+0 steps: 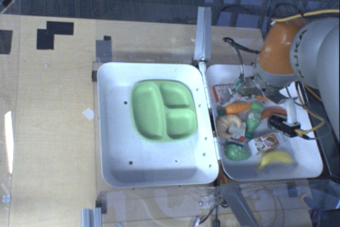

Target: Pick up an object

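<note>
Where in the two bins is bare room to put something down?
Left bin: bare floor all around the green tray, widest along the near wall. Right bin: crowded; a bare strip only along the near wall, in front of the banana.

A pale wooden bench (48,130) seen from above, at a slant. Two shallow white bins sit side by side on it, touching along a shared edge. The left bin (114,130) is the larger in view; the right bin (313,165) sits at the bench's right end. Black tape patches (53,33) mark the bench's far left corner. A grey upright post (203,34) stands behind the gap between the bins, and a small grey bracket (104,50) sits behind the left bin's far left corner.
</note>
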Robot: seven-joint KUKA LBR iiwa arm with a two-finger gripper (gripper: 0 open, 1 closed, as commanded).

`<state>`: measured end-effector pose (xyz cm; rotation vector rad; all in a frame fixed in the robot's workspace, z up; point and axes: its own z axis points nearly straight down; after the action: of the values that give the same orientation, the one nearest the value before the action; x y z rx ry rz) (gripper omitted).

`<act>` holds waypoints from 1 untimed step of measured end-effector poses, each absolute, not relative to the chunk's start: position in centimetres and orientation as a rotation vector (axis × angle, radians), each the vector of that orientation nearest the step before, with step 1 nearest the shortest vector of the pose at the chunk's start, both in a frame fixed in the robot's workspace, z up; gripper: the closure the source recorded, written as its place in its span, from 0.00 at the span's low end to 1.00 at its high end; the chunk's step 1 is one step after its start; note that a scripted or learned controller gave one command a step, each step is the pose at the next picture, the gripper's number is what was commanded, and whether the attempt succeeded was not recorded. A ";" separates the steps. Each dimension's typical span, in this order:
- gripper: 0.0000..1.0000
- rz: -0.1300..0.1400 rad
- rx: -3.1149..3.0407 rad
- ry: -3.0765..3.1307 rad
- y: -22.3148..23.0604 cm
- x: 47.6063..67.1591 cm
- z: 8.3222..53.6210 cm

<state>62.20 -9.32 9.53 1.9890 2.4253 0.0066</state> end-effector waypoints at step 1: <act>1.00 0.012 1.986 2.423 -9.2 62.4 10.6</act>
<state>62.38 -9.24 10.65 1.9859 2.4232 0.0121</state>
